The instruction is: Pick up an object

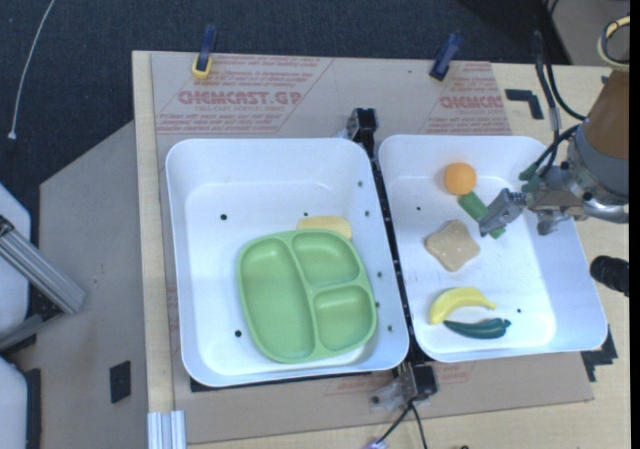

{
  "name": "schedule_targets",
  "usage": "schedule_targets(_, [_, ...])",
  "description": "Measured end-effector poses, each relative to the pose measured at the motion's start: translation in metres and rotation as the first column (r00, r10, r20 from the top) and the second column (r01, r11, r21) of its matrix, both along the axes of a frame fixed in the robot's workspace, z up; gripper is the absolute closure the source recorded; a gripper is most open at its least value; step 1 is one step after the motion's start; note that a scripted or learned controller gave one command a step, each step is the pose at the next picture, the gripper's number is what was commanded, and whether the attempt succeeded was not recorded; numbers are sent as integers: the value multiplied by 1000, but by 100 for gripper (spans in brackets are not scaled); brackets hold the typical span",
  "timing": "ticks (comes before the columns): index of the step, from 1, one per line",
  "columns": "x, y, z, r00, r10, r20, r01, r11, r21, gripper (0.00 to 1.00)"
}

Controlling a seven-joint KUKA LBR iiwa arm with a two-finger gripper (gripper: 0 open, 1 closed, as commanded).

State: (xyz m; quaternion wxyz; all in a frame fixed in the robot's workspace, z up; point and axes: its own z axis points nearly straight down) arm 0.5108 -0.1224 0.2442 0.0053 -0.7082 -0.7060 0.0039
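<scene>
Two shallow white bins are seated side by side on the surface (160, 237). The left bin (200, 187) carries a pale green divided plate (305, 294) with three compartments; a pale yellow block (325, 226) is partly hidden behind the plate's far rim.

The right bin (570, 287) carries five objects. An orange ball (460, 178) is located toward the far side. A small green piece (472, 205) is positioned just beside the ball, on its near side. A beige, rounded sponge-like block (452, 245) is located near the bin's centre. A yellow banana (459, 303), curved, is placed toward the near edge, and a dark green pepper-shaped item (478, 328) is laid just beside it, nearer the rim.

The arm is extended in from the right, above the right bin. The tool (505, 209) is positioned low, beside the green piece and close to the beige block. One grey finger (497, 217) is seen pointing toward the block. Whether the fingers are apart or together cannot be told, and nothing is seen between them.
</scene>
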Motion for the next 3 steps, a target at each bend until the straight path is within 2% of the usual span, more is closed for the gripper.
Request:
schedule_targets(1, [2, 0, 6, 1000, 3, 13, -3, 1000, -2, 0])
schedule_targets(2, [6, 10, -47, 1000, 3, 5, -3, 1000, 1, 0])
schedule_targets(3, [-2, 19, -102, 1000, 2, 5, -2, 1000, 1, 0])
